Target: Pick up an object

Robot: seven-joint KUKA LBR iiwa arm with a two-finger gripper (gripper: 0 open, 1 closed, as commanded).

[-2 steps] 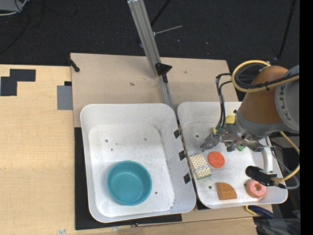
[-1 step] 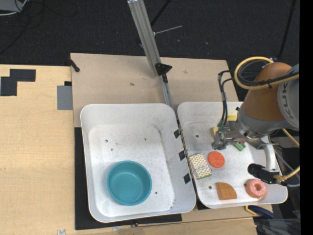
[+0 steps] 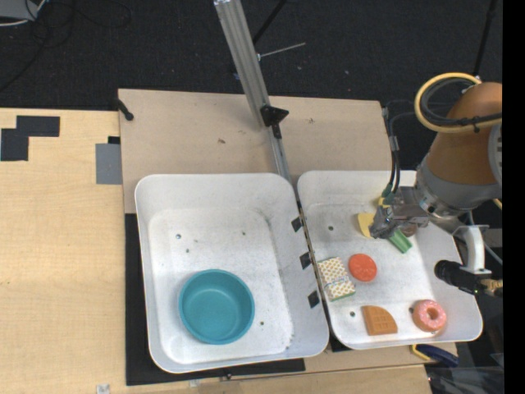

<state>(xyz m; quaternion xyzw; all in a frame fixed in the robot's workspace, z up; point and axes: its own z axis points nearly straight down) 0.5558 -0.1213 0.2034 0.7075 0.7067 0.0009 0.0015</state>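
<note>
The end effector (image 3: 392, 225) is hanging low over the right bin (image 3: 328, 191), at its upper middle, reaching in from the right. It is sitting between a yellow piece (image 3: 364, 223) on its left and a green block (image 3: 401, 240) just below it, close to both; whether it is clenched, released or grasping either one, I cannot tell.

In the same bin, 4 more things are lying apart: a red round piece (image 3: 362, 267), a checkered cloth square (image 3: 335, 277), an orange wedge (image 3: 379, 320) and a pink doughnut (image 3: 429, 315). A teal bowl (image 3: 216, 305) is sitting in the left bin (image 3: 156, 195). No readable writing is showing.
</note>
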